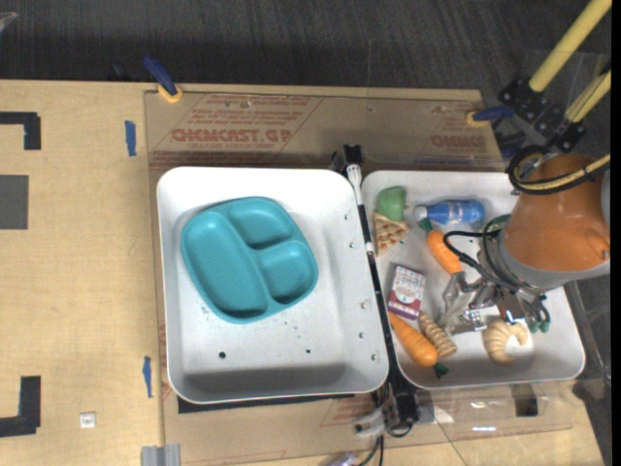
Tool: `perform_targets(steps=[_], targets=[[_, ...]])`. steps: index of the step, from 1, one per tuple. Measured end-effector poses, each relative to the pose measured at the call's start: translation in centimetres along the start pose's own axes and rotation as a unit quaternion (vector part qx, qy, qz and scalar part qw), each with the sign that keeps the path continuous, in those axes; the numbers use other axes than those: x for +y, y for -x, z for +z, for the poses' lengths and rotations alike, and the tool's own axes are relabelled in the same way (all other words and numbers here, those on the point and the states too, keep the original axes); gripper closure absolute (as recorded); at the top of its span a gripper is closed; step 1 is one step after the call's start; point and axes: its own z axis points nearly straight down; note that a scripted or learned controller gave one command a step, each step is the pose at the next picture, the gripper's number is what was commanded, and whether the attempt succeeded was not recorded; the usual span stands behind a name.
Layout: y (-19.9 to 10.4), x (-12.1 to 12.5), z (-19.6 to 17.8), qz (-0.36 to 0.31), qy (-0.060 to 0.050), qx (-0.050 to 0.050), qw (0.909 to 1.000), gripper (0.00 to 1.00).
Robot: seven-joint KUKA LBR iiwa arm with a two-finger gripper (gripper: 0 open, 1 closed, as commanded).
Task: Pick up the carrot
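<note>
Carrot (414,341) lies at the front left of the right bin (568,357), touching a braided pastry (438,334); a second carrot (445,253) lies farther back. Gripper (473,304) hangs mid-bin, open, grasping nothing. Left bin (184,357) holds a teal tray (248,256). Counter (78,260): brown cardboard, red print unreadable; dark carpet (291,17) behind.

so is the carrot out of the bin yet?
No. The carrot lies flat in the right bin, near its front-left corner, apart from the gripper.

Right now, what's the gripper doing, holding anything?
Gripper: low in the right white bin, over the toys; open or closed cannot be told, no grasp visible.
</note>
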Motion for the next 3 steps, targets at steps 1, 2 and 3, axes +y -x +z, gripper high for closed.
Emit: perform_targets(steps=[1, 2, 3], targets=[[3.1, 3.2, -15.6, 0.069, 0.0, -0.003, 0.9976, 1.0], [2.9, 3.2, -15.2, 0.069, 0.0, 0.002, 0.9976, 0.0], [4.9, 1.7, -2.2, 0.089, 0.002, 0.009, 0.996, 0.0]])
